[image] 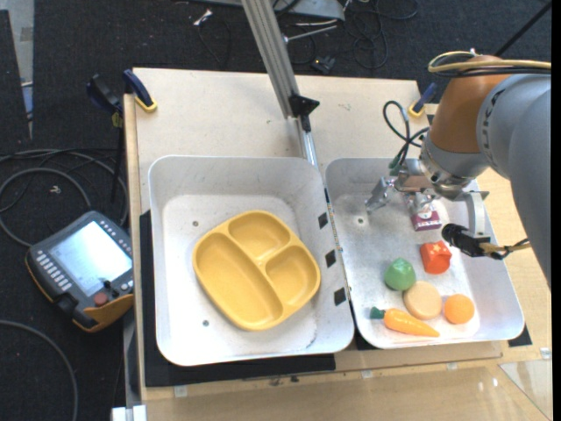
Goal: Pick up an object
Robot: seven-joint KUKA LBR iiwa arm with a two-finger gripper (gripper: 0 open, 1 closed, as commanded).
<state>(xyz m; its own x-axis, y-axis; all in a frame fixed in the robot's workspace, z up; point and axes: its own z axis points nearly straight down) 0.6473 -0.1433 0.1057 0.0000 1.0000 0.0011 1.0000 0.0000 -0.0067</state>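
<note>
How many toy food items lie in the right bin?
5, all in the right bin's near half: green piece, red piece, tan round, orange ball, carrot at the front. The arm may hide more further back.

arm [491,121]: reaches in from right (orange band above wrist) | fingers [379,196]: spread apart

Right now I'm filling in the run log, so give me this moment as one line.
arm: over right bin | gripper: above far end, nothing seen held | objects: purple item, red piece, green ball, carrot | left bin: yellow plate
</note>
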